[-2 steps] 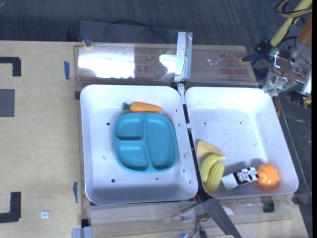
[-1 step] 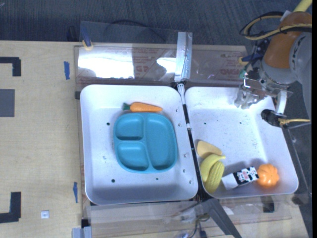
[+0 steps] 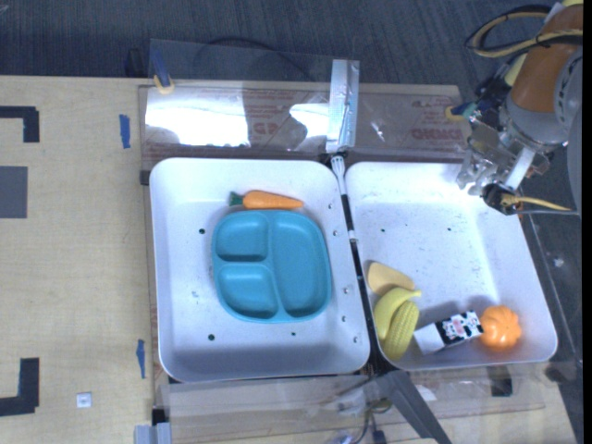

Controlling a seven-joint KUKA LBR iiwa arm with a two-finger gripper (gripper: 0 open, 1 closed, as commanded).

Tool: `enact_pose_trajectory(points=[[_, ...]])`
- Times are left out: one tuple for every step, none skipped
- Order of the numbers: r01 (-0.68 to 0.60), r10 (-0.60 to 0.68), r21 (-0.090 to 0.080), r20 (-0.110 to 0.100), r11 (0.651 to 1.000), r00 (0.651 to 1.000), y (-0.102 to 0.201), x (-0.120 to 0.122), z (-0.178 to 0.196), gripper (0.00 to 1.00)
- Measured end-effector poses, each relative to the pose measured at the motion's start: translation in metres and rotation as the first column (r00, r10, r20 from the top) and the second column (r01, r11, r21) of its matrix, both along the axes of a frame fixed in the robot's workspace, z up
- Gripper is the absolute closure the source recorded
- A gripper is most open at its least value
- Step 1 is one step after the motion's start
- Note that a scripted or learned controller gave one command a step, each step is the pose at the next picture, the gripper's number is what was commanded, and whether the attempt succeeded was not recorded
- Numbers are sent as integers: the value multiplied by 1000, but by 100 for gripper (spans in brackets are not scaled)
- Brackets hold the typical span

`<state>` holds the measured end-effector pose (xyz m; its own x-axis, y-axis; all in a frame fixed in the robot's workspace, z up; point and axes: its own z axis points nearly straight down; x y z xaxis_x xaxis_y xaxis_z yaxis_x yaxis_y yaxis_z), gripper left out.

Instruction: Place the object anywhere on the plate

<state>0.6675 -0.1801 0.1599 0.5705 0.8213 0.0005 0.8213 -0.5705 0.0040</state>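
Plate sits mid-floor in the left bin, with a carrot touching its far rim. You cannot tell the jaw state of the gripper at the right bin's far right corner. Expect a missed pick: corn, milk carton and orange pumpkin crowd the near wall.

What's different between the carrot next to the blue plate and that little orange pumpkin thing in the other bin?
The carrot is long and slim, lying flat; the pumpkin is round and squat. The carrot is in the left bin, touching the far rim of the blue plate; the pumpkin sits in the right bin, at its near right corner beside a small black-and-white carton. Both are orange.
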Motion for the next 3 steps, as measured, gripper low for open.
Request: enact_pose_trajectory(points=[[372, -372, 3, -1, 928, 928, 48, -1, 54, 100], [671, -671, 5, -1, 741, 741, 81, -16, 122, 100], [694, -694, 2, -5, 720, 720, 30, -64, 150, 100]])
